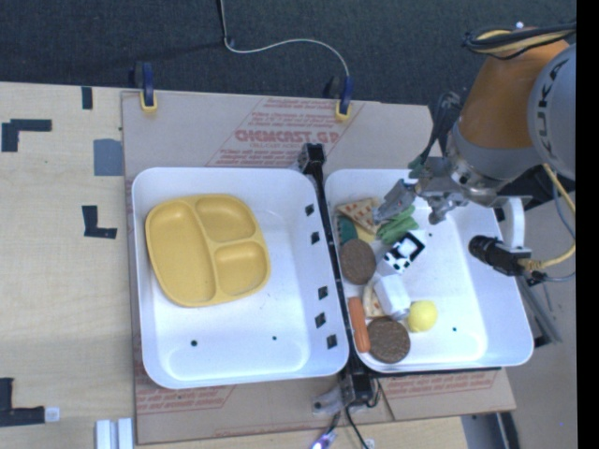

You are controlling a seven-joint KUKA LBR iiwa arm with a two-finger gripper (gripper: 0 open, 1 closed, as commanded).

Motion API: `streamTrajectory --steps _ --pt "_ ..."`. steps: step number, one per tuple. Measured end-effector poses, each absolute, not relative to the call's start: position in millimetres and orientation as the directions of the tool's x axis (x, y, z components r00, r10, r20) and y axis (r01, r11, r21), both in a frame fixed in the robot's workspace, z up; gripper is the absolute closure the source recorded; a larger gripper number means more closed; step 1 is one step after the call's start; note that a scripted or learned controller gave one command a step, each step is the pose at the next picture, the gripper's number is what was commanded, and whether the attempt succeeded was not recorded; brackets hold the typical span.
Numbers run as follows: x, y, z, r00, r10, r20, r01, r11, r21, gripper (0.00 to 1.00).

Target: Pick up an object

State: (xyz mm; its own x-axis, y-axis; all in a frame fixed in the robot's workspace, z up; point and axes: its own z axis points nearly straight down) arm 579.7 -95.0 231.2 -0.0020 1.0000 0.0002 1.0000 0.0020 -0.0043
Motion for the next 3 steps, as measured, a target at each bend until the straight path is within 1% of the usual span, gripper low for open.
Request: streamTrajectory --steps 1,2,3 --pt "620.0 -140 112 0.0 1.0 -0.001 1.0 0.0 -0.007 0.0" --pt "622.5 -138 129 -0.003 1.0 -0.001 1.0 0.003 0.001 1.0" --pt "622.2 -138 128 -0.003 1.0 -0.001 1.0 0.003 0.0 0.0"
